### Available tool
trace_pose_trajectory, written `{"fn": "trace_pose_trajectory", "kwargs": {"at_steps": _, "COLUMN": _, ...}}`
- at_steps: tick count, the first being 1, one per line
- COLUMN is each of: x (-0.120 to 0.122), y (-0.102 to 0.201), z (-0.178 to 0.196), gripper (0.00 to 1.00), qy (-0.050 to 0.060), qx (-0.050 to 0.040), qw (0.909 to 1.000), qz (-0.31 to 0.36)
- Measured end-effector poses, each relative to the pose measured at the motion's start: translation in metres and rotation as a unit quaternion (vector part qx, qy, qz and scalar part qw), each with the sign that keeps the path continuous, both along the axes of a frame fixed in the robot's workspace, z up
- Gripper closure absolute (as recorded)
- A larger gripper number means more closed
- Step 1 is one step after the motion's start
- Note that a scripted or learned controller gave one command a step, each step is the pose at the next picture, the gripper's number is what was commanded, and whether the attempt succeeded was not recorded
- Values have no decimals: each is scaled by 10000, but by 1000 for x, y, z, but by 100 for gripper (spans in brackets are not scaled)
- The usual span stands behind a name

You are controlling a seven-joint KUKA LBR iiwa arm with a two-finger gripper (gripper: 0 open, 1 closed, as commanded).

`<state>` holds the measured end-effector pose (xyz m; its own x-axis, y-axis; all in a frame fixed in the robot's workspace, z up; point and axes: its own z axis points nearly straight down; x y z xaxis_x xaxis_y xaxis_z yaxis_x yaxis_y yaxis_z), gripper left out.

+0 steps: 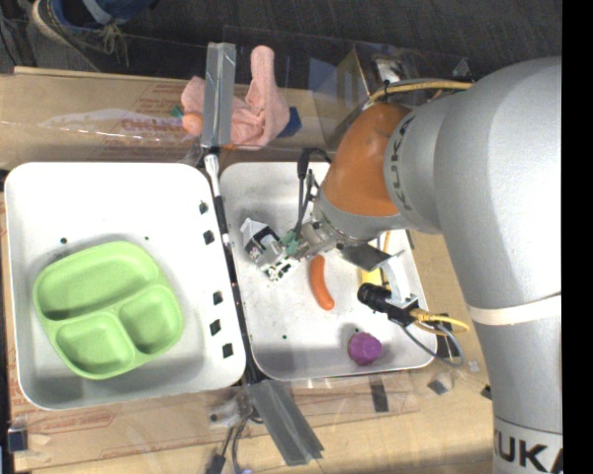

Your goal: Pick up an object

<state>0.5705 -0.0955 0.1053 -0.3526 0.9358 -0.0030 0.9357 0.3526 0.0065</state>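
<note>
My gripper [267, 255] hangs low over the left part of the right bin [287, 354], its tip pointing left. An orange carrot-shaped piece [321, 282] lies just right of it on the bin floor. A purple object [365, 347] rests near the bin's front right corner. A yellow piece [383, 282] shows partly behind black cabling at the right wall. The grey arm with its orange band [368, 161] covers the bin's back right.
The left bin [40, 191] holds a green divided tray [107, 307]. A pink cloth [249, 102] lies behind the bins on the bench. Black clips [215, 294] line the divider between the bins.
</note>
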Motion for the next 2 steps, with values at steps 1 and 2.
{"fn": "trace_pose_trajectory", "kwargs": {"at_steps": 1, "x": -2, "y": -64, "z": 35, "gripper": 100, "qy": 50, "qx": 8, "qw": 9857, "qz": -1685}}
{"fn": "trace_pose_trajectory", "kwargs": {"at_steps": 2, "x": -2, "y": -63, "z": 35, "gripper": 0, "qy": 51, "qx": 11, "qw": 9857, "qz": -1683}}
